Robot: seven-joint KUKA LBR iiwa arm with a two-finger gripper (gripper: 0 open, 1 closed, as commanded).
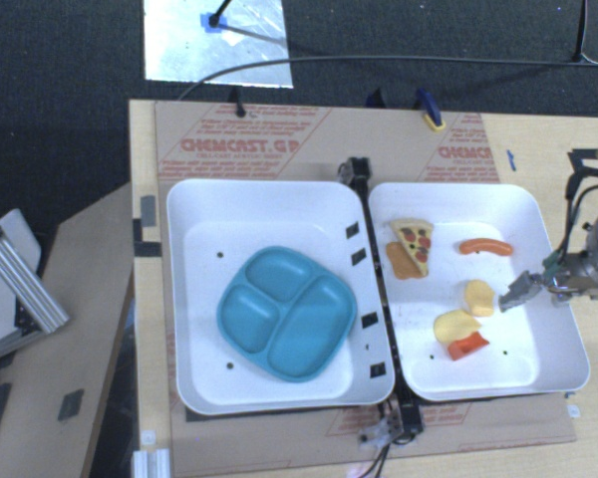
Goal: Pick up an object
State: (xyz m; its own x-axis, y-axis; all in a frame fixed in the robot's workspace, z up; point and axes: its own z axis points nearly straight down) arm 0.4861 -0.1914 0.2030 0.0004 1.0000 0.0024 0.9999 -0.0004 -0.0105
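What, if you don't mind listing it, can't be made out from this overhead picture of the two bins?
- End effector: small and blurred in the camera view; open or shut cannot be told.
- Arm: cut off by the right edge.
- Yellow piece: partly covered by the red piece; its full shape is hidden.

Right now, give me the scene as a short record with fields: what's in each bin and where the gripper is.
left bin: blue divided plate, three compartments, lying flat
right bin: toy pizza slice, tan piece under it, toy sausage, small yellow piece, larger yellow piece, orange-red piece
gripper: over the right bin's right side, tip just right of the small yellow piece
held object: none seen between the fingers
under the bins: cardboard sheet
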